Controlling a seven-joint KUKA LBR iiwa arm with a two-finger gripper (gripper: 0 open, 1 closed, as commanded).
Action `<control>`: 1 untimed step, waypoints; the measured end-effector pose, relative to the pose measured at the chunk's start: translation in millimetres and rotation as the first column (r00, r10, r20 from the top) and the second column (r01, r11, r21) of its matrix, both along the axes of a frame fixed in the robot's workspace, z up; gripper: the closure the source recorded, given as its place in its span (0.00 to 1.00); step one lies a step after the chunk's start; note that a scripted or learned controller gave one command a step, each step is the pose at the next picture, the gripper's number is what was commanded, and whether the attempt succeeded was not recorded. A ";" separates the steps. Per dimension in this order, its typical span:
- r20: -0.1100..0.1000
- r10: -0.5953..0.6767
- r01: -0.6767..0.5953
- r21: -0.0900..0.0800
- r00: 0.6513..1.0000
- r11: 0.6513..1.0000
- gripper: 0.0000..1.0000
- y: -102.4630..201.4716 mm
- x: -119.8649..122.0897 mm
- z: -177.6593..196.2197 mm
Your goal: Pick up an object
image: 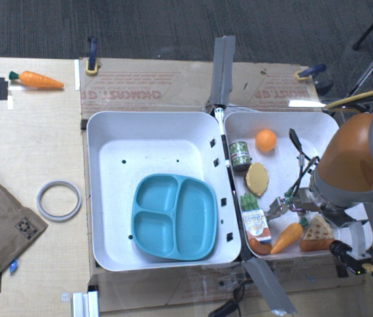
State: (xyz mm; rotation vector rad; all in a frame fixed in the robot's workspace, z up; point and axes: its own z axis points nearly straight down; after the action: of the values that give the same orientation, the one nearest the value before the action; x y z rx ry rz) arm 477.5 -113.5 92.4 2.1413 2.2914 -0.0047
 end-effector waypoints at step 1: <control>-0.003 -0.153 0.153 0.005 0.988 0.988 0.00 -20.6 0.2 65.8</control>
State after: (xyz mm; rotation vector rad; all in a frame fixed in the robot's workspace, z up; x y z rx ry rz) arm 477.7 -134.0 158.2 2.3146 2.1242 -0.0016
